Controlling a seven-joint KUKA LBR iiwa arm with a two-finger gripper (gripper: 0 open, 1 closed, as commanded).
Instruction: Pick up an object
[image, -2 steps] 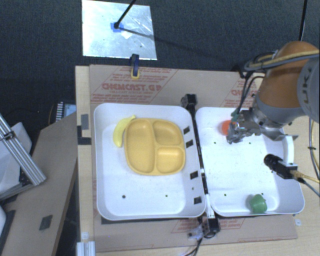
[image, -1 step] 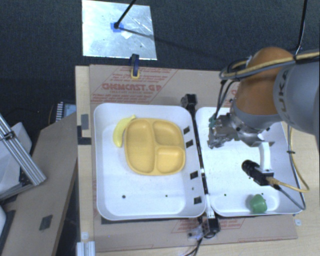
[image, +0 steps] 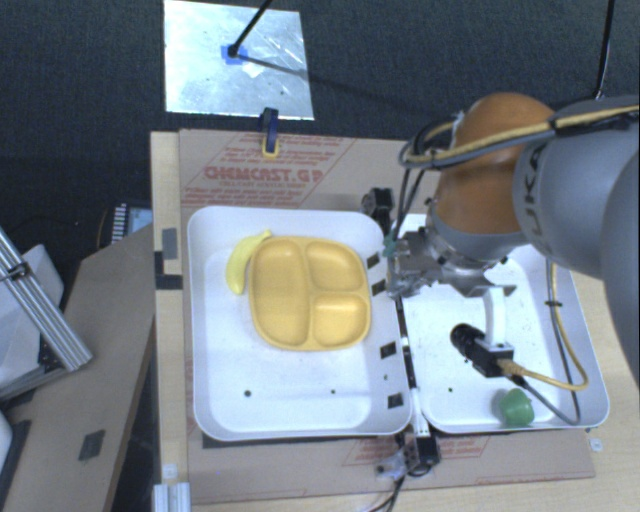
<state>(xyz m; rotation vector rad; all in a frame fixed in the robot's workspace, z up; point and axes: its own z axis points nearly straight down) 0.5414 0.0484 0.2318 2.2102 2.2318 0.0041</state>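
Green ball (image: 516, 407), nearest the viewer: it sits in the front right corner of the right bin (image: 440, 415), close to the front wall and near the right wall, with open white floor to its left. Being round, it has no long axis. Left bin (image: 215, 400): a yellow divided plate (image: 305, 293), a rounded square, lies flat in the far half, with one large compartment on its left and two smaller ones stacked on its right. A banana (image: 243, 260) lies just beside the plate's far left corner, touching or nearly touching the rim. Its long axis runs on a slant, with one tip pointing to the far right and the other to the near left, and the curve bows away from the plate. A broad strip of white floor lies open in front of the plate. There are narrower margins at the left wall and at the wall shared with the right bin. The gripper (image: 405, 268) hangs from the grey arm (image: 590, 200) over the far left part of the right bin, just beside that shared wall, well apart from the ball. Whether the claw is spread or pressed together cannot be told from here, and nothing is seen held in it. Both bins rest on a cardboard sheet (image: 270, 172) with red lettering. A shiny metal sheet (image: 240, 60) lies beyond it on the dark carpet (image: 80, 100).
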